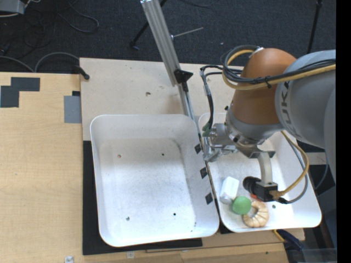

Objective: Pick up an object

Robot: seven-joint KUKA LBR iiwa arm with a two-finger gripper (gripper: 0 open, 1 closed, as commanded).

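A: Where is the arm hovering?
B: Just right of the left bin (109,119), the gripper (211,149) is hanging over the right bin's (307,212) left wall. I cannot tell if it is open or closed.
A: And the objects?
B: The block (229,188), ball (241,205) and ring (256,215) are lying right of it, nearer the front, not touching it.

The left bin (143,175) and the right bin (307,213) were seen as smooth white plastic, the left one's floor matt and flecked with dark specks. The tabletop (38,174) was finished in pale, matt wood grain. The slanted post (162,37) was made of ribbed, brushed metal. The orange band (263,86) was glossy. The green ball (241,205) was seen as smooth and matt, the tan ring (256,217) as ridged.
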